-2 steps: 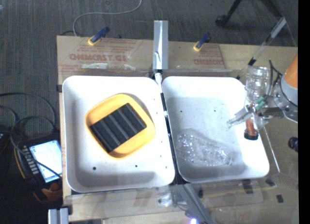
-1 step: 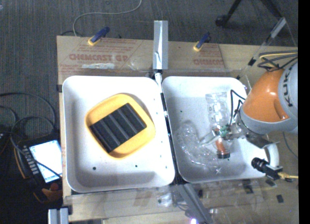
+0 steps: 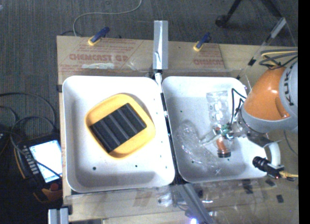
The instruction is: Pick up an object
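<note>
Yellow tray [image 3: 121, 123] lies diagonal in left bin [image 3: 77, 121]; fingers [image 3: 223, 143] state unclear.

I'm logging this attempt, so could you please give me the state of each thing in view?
Yellow tray: lying flat in the left bin, dark ribbed side up.
Clear plastic items: lying loose in the right bin.
Gripper: low over the right bin, beside the clear plastic; hold cannot be told.
</note>
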`<state>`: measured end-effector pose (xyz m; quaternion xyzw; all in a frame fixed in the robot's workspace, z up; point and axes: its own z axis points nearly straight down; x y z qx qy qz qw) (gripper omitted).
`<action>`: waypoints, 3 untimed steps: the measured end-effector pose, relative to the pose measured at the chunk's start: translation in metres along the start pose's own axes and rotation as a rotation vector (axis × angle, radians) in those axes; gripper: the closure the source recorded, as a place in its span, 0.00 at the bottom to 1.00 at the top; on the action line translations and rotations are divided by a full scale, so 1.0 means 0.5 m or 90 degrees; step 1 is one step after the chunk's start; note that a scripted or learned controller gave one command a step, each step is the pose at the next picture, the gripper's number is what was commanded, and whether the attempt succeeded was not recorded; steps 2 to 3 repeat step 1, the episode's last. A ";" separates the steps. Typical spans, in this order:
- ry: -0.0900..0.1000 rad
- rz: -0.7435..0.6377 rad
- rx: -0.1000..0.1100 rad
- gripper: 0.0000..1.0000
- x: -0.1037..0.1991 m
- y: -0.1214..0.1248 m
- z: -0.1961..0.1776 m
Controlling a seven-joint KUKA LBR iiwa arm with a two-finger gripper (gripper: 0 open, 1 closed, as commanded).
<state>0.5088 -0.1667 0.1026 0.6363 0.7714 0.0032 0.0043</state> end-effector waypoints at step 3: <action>0.001 0.037 0.008 1.00 0.052 0.128 -0.133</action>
